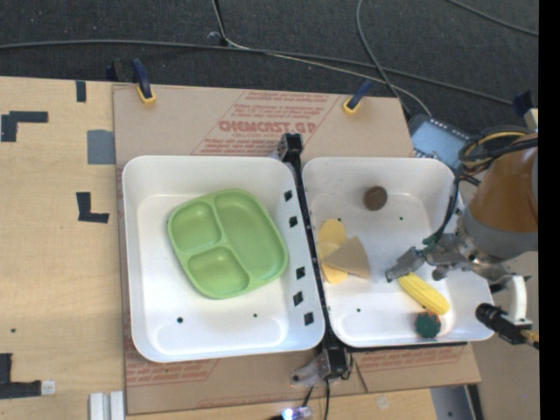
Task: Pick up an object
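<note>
My gripper [419,269] hangs low over the right side of the right bin [398,175], reaching in from the right. Its two dark fingers [404,265] stand apart, open, with nothing between them. Just below and in front of the fingertips lies a yellow corn cob [425,295], slanting toward the bin's front right corner. At the cob's lower end sits a small dark green object [427,325]. A tan wedge [352,257] rests on a yellow piece [330,234] at the bin's left side. Near the back wall is a brown ball [375,198].
The left bin [144,182] holds a light green divided plate [227,243]. A black divider [300,234] runs between the two bins. The arm's orange band [512,195] and grey wrist overhang the right bin's right wall. Cables trail across the dark floor behind.
</note>
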Controlling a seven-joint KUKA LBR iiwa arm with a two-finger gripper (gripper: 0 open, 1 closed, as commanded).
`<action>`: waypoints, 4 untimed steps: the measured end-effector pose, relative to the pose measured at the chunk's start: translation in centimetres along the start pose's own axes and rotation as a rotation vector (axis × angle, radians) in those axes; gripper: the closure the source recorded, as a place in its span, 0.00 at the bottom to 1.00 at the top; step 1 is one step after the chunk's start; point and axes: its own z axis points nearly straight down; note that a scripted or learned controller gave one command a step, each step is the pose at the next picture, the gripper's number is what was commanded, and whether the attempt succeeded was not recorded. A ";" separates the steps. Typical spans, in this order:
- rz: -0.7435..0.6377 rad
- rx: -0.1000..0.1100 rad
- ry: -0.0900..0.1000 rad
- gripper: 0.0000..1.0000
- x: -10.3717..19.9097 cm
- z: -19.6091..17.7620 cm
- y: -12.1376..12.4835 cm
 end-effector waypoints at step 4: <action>-0.001 -0.010 -0.003 1.00 0.3 -16.6 -0.2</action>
